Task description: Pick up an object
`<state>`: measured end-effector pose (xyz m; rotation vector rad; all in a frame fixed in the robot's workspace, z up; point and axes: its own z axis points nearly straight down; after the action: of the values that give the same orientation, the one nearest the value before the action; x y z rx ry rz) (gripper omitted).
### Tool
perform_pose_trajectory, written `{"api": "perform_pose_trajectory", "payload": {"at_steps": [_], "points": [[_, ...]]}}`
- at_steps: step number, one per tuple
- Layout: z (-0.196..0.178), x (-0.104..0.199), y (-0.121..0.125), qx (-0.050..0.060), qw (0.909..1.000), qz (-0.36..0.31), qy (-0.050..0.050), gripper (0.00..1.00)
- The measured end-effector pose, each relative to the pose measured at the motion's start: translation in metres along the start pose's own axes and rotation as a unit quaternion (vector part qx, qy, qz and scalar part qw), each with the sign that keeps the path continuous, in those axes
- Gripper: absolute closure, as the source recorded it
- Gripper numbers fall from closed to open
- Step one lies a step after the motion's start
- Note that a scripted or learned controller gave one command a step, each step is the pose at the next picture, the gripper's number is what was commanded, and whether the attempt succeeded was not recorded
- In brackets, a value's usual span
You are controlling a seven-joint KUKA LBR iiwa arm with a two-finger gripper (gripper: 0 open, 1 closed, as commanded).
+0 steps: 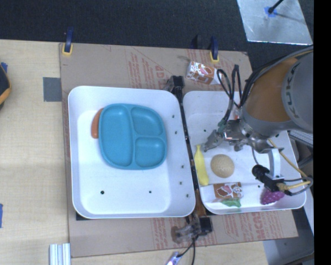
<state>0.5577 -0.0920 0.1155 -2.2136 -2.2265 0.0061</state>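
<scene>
the arm leans in from the right over the right bin (194,105), its orange band and grey wrist covering much of the bin's upper right. the gripper (216,139) sits low over the bin's middle left; a metal tip points left toward the bin wall, but the wrist and cables crowd it, so whether it is spread or closed, i cannot tell. nothing visible sits in its grasp.

the candidates lie in the bin's lower half: a yellow banana-like piece (200,165) lying along the left wall, a round tan ball (222,165) just beside it, a small printed packet (228,190) touching a green scrap (230,203) near the front rim, and a purple cluster (272,196) — perhaps toy grapes — in the front right corner.

the risks, as i judge them: the tip is above and left of the ball and near the top of the yellow piece, so a descent here may land between the two and close on air. the ball will likely roll off a glancing touch. the yellow piece hugs the wall — there is little room on the wall side. the flat packet offers almost no edge. the loose cables (230,87) near the wrist could snag.

the left bin (77,148) holds a blue divided plate (133,136) with an orange item (94,125) tucked at its left edge, well apart from the gripper.
</scene>
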Motion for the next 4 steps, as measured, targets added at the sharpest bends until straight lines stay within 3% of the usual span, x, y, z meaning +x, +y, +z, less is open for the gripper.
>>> {"api": "perform_pose_trajectory", "payload": {"at_steps": [1, 2, 3, 4], "points": [[-0.035, -0.024, 0.099, -0.002, 1.0000, 0.001, 0.001, 0.00], [-0.046, -0.024, 0.099, -0.001, 1.0000, -0.001, 0.000, 1.00], [-0.115, -0.008, 0.074, -0.002, 1.0000, 0.000, 0.001, 1.00], [-0.114, -0.008, 0.074, -0.001, 1.0000, 0.000, 0.001, 0.00]]}}
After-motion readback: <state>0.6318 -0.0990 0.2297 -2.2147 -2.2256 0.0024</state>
